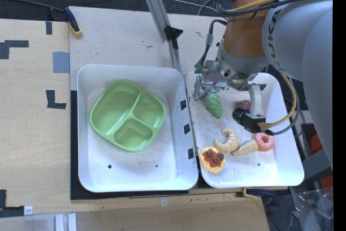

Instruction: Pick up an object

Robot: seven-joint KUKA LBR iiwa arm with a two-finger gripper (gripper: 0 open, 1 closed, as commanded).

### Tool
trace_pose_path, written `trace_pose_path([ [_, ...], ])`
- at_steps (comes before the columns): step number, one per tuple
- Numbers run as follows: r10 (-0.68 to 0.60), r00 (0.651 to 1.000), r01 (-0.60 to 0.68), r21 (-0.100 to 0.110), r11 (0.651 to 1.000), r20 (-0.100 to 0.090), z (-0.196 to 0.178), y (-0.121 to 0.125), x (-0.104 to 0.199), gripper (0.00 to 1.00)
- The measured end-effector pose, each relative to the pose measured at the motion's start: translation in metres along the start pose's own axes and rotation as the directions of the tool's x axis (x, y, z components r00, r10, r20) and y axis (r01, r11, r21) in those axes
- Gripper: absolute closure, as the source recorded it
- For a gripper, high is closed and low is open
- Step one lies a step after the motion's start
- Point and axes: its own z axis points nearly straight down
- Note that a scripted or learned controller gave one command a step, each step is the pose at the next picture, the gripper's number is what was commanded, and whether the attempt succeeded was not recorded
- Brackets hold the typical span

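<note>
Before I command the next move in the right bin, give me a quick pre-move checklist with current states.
1. Tool is over the right white bin: ok.
2. Tool sits beside the bumpy green toy vegetable, at its upper end: ok.
3. Green toy between the tool's fingers: cannot tell.
4. Curved tan toy croissant, toy ice cream cone, pink toy doughnut and round yellow toy tart lie apart from the tool: ok.
5. Green divided plastic plate lies in the left white bin, away from the arm: ok.
</note>
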Motion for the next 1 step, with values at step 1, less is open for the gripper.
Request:
trace_pose_path([
  [1,0.0,1.0,0.0,0.002,1.0,0.0,0.0138,0.0029,0.0503,1.0],
])
